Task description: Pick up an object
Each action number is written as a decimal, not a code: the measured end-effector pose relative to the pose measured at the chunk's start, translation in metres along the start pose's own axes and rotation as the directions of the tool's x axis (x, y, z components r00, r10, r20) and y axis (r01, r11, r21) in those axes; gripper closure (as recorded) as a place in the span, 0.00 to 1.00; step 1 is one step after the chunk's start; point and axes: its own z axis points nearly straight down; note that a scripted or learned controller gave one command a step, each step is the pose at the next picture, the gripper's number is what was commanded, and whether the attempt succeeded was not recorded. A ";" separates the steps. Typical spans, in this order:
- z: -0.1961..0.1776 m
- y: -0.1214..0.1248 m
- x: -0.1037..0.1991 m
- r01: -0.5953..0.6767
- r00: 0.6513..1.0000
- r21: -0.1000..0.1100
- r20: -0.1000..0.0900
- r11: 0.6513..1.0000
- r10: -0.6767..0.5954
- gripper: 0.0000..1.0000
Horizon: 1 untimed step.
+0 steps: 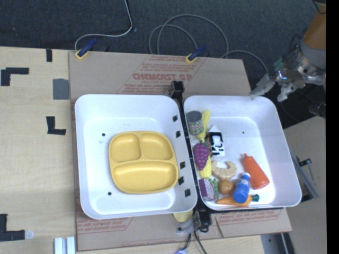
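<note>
Bench with cardboard under two white bins; we noted the gripper [271, 86] hanging jaws apart outside the right bin [275, 120], and judged the orange bottle [255, 171], lying clear of the clutter, the cleanest pick.

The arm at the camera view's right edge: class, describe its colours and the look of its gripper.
The arm shows an orange band above a grey metallic wrist. Below that sits the gripper, with pale, slim fingers and a small blue spot on its body. Dark cabling runs beside the wrist.
</note>
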 end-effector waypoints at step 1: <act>0.102 -0.030 0.086 0.006 1.000 0.011 -0.006 1.000 -0.006 0.00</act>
